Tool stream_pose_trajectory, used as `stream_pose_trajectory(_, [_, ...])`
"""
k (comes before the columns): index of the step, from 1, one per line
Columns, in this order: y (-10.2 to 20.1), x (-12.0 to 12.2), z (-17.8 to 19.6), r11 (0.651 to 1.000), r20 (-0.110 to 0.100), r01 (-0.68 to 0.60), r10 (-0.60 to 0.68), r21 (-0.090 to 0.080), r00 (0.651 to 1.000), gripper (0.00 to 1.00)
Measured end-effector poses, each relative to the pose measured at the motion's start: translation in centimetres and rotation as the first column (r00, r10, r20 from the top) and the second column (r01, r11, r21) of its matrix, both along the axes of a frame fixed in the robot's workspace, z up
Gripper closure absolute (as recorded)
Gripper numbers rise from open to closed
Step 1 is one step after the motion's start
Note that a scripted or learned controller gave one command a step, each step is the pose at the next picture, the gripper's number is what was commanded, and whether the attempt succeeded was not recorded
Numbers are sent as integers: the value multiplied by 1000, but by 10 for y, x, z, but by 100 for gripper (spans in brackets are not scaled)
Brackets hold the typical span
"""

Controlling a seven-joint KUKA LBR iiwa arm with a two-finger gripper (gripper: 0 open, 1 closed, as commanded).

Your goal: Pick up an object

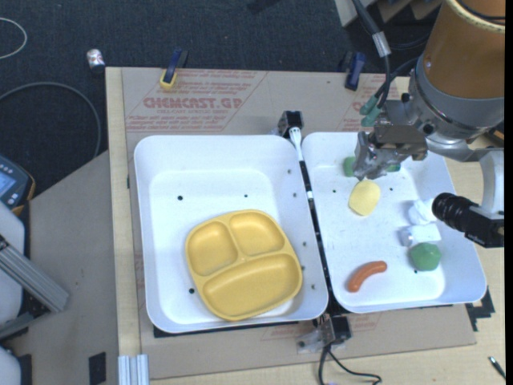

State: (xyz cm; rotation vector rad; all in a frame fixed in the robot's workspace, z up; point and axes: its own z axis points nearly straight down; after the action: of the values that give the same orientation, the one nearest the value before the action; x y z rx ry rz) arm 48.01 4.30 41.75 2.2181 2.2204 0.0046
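The yellow object point(364, 198) is my most likely target, lying in the right bin point(449, 295) just below my gripper point(373, 167).

Near edge of the scene: an orange sausage-shaped piece point(366, 275) lies low in the right bin, and a green ball point(425, 256) rests toward that bin's right side beside a small white piece point(420, 223). The left bin point(152, 215) carries a yellow divided tray point(243, 263).

Mid-field: the yellow object sits in the upper half of the right bin, apparently touching or just under my tool tip. Its long axis runs roughly up-down in the view, slightly tilted.

Far: a small green item point(349, 166) lies just left of the gripper.

Gripper state: cannot be determined; nothing confirms a hold.
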Motion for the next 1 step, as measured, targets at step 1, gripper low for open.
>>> stream_pose_trajectory(1, [62,12,-163,1000,-22,-4,4,-2,1000,100])
